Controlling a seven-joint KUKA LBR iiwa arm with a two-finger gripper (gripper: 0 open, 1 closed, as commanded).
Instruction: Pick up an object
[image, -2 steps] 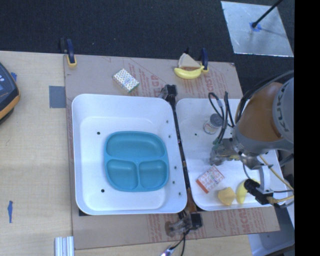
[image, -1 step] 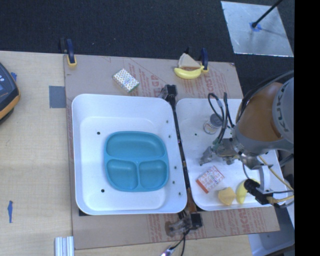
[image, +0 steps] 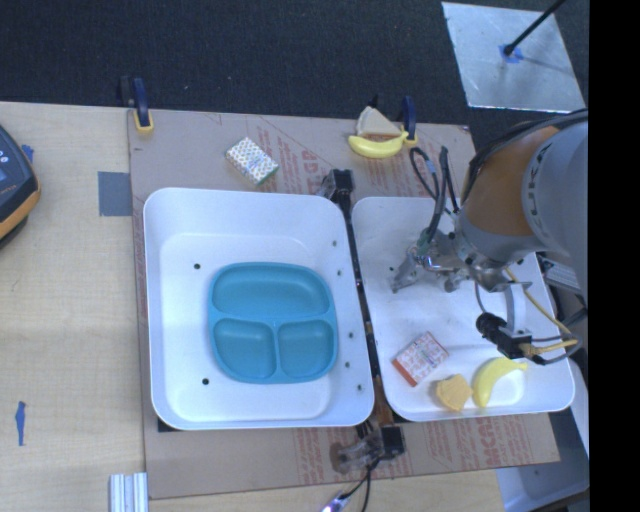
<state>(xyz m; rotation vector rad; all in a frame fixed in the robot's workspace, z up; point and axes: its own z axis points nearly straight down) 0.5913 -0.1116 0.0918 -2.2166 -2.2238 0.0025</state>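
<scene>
1. The fingers (image: 428, 270) hang over the middle of the right bin (image: 385, 225), splayed apart with nothing between them; they look low, near the bin floor, with bare white under them.
2. No grasp is made, so I judge the pick not yet done.
3. The candidates lie toward 5 o'clock of the fingers: a small red-and-white packet (image: 420, 357), then a yellow-orange chunk (image: 452, 392) and a toy banana (image: 497, 378) by the bin's near rim, all apart from the fingers.
4. At 9 o'clock, the left bin (image: 170, 215) holds a blue divided plate (image: 271, 322).
5. On the counter (image: 70, 330) at 12 o'clock lie another banana (image: 376, 146) and a patterned block (image: 251, 159).
6. Left to do: move over one item, close, lift.
</scene>
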